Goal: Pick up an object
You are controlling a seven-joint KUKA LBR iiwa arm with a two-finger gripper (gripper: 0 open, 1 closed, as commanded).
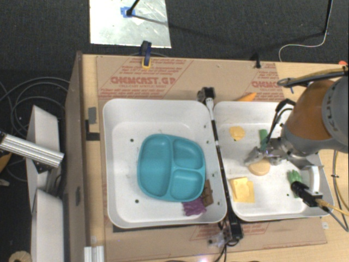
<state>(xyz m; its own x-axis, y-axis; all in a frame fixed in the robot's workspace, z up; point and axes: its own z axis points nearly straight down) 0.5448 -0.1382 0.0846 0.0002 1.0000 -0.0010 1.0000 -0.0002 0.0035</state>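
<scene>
The bench [163,72] of brown board is carrying two white bins side by side. The left bin [125,119] is holding a teal divided plate [170,167], and a purple piece [192,207] with a small brown piece [208,194] is lying against the plate's near right edge.

My arm [319,116], grey with an orange band, is reaching in from the right over the right bin [272,214]. My claw [262,156] is hanging low over the middle of this bin, just above a round tan object [260,168]. I cannot tell if the claw is touching this object, and the view is not showing anything held by it.

A flat yellow square [242,189] is lying near the tan object, on its near left side. A smaller yellow piece [237,132] is resting toward the far left of the same bin. A green piece [264,135] is standing just beside my claw on the far side, and another green piece [294,176] is lying to the right, under my arm.
</scene>
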